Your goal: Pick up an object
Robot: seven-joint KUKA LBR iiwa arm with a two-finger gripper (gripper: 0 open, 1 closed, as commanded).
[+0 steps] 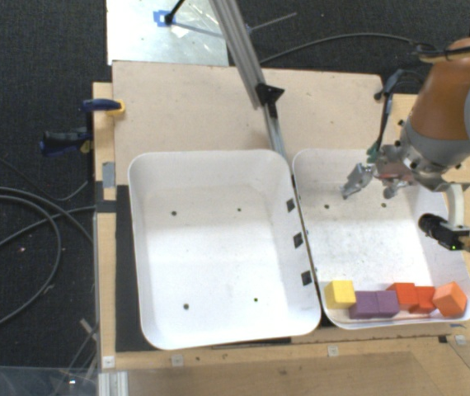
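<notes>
While the gripper (pixel 373 185) hangs spread above the right bin (pixel 334 221), yellow (pixel 340 293), purple (pixel 374 304), orange blocks (pixel 450 299) lie well below it, untouched.

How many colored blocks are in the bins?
4, all along the near edge of the right bin: yellow block, purple block, red-orange block, orange block. More could hide behind them.

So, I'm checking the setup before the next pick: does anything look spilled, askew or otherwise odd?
Nothing is spilled or damaged. The four foam-like blocks, yellow, purple, red-orange and orange, sit crowded along the right white bin's near edge.
</notes>
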